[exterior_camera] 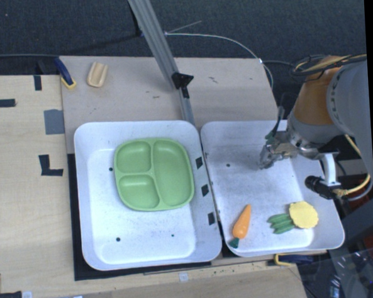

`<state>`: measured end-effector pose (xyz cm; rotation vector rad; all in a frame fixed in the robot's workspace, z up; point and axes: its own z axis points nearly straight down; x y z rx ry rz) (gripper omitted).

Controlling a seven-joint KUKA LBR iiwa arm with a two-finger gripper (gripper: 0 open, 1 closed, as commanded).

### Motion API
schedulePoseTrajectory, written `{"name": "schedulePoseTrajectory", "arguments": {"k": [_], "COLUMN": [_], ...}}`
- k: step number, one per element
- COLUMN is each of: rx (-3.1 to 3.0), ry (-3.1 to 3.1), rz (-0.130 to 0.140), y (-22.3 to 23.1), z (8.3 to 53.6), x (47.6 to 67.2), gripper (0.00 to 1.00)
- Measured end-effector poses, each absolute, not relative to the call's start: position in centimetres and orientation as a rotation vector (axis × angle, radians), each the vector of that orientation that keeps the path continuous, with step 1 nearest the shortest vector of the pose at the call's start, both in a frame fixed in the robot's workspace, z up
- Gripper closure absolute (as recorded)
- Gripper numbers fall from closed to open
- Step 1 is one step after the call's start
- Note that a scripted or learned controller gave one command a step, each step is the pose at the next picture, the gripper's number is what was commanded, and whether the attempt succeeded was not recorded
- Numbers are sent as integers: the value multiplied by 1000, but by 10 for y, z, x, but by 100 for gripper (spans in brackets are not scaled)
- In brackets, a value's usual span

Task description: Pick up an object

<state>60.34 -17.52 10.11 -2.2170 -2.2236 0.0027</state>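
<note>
Plywood bench (pixel 138 85) on dark carpet (pixel 247 9) bears two shallow white bins: the left bin (pixel 98 245) holds a green divided plate (pixel 154 173), the right bin (pixel 236 142) a toy carrot (pixel 242 221) at its near edge and a yellow toy pineapple (pixel 296 216) just beside it. The gripper (pixel 269 157) hangs over the right bin's far half, well apart from both toys, nothing between its fingers; their opening cannot be told.

A robotics lab: taped wooden bench (pixel 25 186), white bins (pixel 98 245), loose cables (pixel 230 42), metal pole (pixel 158 40)
</note>
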Motion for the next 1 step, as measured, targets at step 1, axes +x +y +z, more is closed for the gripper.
{"name": "schedulePoseTrajectory", "arguments": {"k": [1], "rx": [-2223], "ry": [-2225], "rz": [-3], "y": [-183], "z": [155], "x": [611], "gripper": [100]}}
